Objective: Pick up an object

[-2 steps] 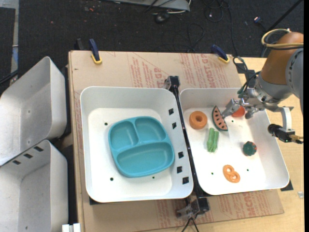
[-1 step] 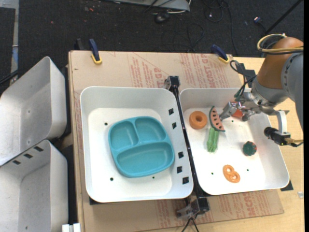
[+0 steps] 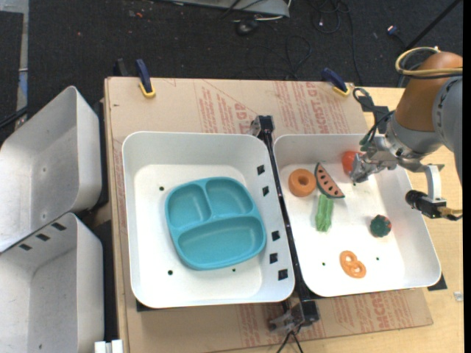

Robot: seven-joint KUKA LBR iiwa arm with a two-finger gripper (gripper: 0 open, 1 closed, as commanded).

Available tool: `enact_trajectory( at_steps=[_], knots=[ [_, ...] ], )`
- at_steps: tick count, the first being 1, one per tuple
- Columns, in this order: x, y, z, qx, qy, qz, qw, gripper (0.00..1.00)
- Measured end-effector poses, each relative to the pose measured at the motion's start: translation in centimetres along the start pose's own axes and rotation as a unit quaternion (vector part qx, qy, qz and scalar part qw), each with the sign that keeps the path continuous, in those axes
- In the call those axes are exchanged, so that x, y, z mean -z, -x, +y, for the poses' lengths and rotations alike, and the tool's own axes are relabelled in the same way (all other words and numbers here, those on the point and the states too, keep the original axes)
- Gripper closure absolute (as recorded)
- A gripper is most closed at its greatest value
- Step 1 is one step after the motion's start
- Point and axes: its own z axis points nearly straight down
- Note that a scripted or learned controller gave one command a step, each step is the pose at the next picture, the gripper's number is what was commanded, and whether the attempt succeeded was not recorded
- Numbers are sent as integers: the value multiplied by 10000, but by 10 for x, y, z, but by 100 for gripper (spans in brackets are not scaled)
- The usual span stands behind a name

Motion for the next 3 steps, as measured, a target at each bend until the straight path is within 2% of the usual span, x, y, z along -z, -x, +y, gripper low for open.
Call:
enact_trajectory(
  at_steps=[1,3],
  knots=[
    [65,-1,5,-8,40,-7,10000,100],
    [181,0,-3,-9,35,-8,10000,100]
  ],
)
